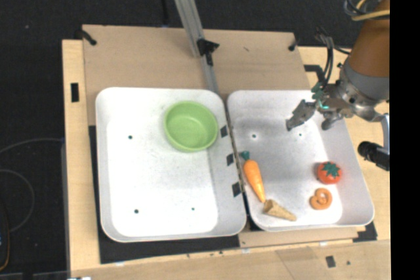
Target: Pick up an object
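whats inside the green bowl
The green bowl in the left bin shows a bare green inside. Its near wall hides a thin strip of the bottom.

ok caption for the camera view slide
Gripper above right bin holding carrot, tomato, pretzel.

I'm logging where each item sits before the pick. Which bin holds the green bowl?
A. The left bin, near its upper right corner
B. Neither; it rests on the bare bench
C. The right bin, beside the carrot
A: the green bowl sits inside the left bin, while the carrot lies in the right bin.
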You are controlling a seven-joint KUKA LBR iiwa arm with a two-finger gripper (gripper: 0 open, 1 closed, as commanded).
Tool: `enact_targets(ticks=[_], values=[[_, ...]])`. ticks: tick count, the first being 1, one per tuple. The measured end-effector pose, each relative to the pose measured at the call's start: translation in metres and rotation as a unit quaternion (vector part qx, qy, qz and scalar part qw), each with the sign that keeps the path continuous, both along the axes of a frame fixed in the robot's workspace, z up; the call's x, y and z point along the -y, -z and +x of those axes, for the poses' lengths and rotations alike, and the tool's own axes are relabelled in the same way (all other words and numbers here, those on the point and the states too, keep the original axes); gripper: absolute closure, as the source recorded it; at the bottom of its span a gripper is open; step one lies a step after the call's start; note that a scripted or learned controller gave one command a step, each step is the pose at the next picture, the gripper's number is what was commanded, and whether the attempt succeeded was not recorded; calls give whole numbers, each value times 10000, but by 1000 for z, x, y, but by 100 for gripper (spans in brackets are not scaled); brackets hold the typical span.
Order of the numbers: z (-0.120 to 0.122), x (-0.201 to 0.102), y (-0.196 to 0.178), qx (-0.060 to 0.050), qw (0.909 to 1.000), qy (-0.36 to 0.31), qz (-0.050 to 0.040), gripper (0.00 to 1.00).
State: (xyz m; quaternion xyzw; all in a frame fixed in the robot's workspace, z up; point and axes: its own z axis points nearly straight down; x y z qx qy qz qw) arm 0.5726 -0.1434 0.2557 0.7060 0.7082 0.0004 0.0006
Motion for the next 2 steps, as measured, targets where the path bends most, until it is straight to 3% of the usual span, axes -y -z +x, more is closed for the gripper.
enact_targets(ticks=[1,2], values=[[0,0,0,3,10000,5,1,0],[3,4,62,-31,10000,20,-7,0]])
